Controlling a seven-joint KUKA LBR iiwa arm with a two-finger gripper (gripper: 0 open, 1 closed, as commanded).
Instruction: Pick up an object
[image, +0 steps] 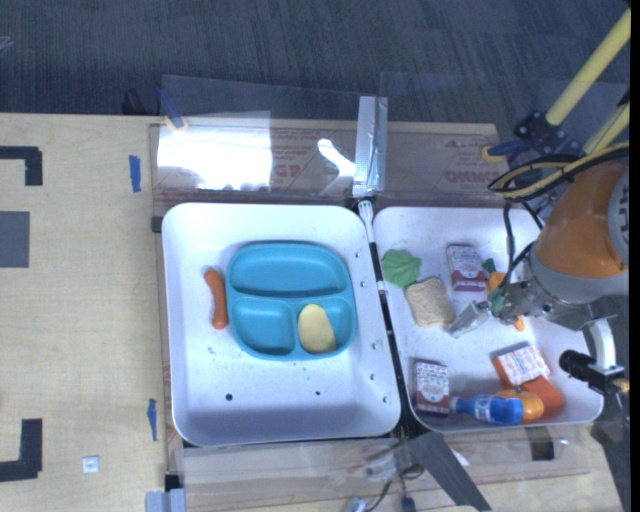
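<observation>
My gripper (468, 318) is low over the right bin (470, 360), near its middle, with the orange-banded wrist to its right. Its tip lies just right of a beige bread slice (429, 300). A green leaf (401, 267) sits up and to the left of the slice. A small red and white carton (465, 266) stands just behind the gripper. Toward the front of the bin are another carton (432, 386), a red and white packet (518, 364), a blue bottle (487, 408) and an orange item (540, 402). I see nothing held.
The left bin (190, 330) holds a blue divided tray (262, 330) with a yellow lemon-like item (316, 328) in its lower right compartment. An orange sausage (217, 298) lies left of the tray. Cables and a yellow pole sit at the back right.
</observation>
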